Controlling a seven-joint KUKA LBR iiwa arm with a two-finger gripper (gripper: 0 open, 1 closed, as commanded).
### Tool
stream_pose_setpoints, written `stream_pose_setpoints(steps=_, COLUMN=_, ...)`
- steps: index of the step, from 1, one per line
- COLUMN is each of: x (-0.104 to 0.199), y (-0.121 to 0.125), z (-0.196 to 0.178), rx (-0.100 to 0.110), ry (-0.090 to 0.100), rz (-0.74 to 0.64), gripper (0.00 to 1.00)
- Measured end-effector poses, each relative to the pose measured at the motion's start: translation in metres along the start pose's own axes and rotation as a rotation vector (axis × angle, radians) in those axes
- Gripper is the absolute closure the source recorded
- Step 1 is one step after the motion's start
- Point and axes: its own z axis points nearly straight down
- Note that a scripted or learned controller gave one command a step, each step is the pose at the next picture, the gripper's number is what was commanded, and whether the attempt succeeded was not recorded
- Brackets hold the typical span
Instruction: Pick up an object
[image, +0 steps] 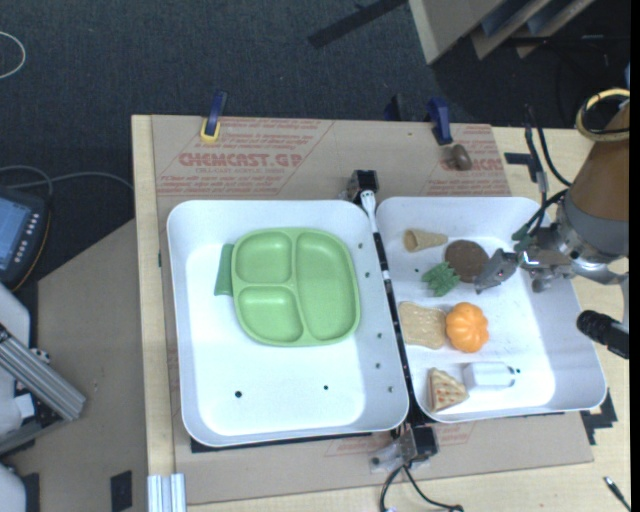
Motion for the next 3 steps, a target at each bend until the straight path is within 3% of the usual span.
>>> stream_pose_setpoints(steps=1, x=0.000, y=0.003, z=-0.008, rx=-0.015, ry=-0.003, rz=-0.003, gripper=0.00)
stream_pose_setpoints(steps=3, x=0.010, y=-0.002, z=0.083, rx=-0.009, ry=0.000, rz=-0.003, gripper=0.00)
